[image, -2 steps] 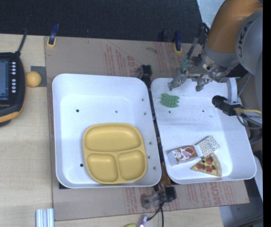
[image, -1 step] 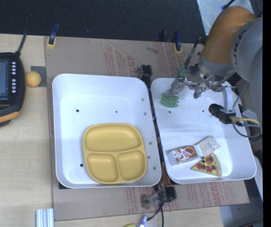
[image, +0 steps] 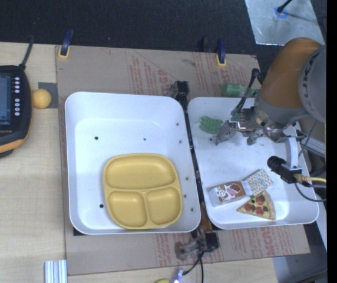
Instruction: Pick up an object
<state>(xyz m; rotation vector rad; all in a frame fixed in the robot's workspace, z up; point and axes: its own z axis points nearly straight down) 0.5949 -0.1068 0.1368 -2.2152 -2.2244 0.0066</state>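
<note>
In the right bin (image: 301,217) lie a small green toy (image: 210,124) at the far left corner, a red-and-white snack packet (image: 228,192), a checkered packet (image: 258,181) and a toy pizza slice (image: 258,207) near the front. My gripper (image: 238,137) hovers over the back of this bin, just right of the green toy. Its fingers (image: 222,136) stand open, with only white bin floor between them. The grey arm with its orange band (image: 286,75) reaches in from the right.
The left bin (image: 80,134) holds a yellow three-compartment plate (image: 142,190). A black cable connector (image: 280,168) hangs over the right bin. On the bench lie a teach pendant (image: 0,111), a yellow ball (image: 41,98) and a green piece (image: 233,89).
</note>
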